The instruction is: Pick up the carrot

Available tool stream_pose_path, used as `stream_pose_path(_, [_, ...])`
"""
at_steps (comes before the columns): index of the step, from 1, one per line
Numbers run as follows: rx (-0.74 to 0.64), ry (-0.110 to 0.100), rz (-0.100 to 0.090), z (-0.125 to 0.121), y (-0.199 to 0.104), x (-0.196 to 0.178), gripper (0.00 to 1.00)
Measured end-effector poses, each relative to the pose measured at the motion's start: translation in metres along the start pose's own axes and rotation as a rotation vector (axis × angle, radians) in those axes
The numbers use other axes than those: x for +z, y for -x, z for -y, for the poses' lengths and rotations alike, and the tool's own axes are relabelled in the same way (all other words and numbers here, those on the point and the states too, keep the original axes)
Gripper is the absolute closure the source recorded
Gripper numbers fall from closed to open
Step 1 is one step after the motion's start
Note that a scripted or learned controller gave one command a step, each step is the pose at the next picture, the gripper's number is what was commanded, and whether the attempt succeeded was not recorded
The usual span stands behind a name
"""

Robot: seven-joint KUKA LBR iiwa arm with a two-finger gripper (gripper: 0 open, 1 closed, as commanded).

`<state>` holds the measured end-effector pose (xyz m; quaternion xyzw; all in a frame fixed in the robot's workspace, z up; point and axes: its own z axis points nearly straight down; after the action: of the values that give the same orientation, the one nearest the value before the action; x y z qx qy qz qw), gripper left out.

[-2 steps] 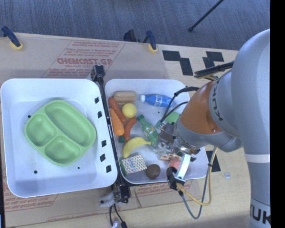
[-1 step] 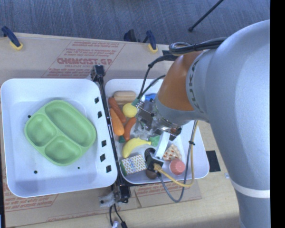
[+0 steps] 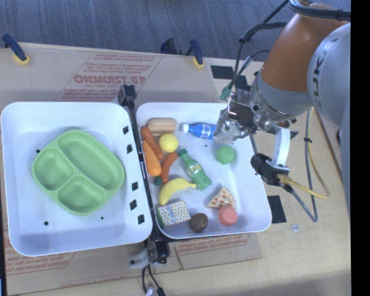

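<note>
Carrot [image 3: 152, 156] lying lengthwise along left wall of right bin [image 3: 259, 209], partly overlapped by lemon [image 3: 168, 142] and 2nd orange vegetable [image 3: 169, 164]; end effector [image 3: 229, 132] hovering near blue bottle [image 3: 199, 129] and green ball [image 3: 226, 155], grip state impossible to tell, fingertips blurred against clutter.

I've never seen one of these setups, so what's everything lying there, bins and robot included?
Bins: two, white, side by side.
Divided plate: one, green, left bin.
Carrots: about three, orange, right bin's left side.
Lemon: one, yellow.
Banana: one, yellow.
Bottles: two, green mid-bin, blue at top.
Ball: one, green.
Bread roll: one, tan.
Arm: one, grey and orange, right.
Gripper: one, above the ball.
</note>
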<state>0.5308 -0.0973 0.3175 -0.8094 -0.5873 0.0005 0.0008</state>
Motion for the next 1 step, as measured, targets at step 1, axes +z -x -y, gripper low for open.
stream_pose_path(1, [0.000, -0.001, -0.001, 0.0002, -0.0004, 0.0004, 0.00])
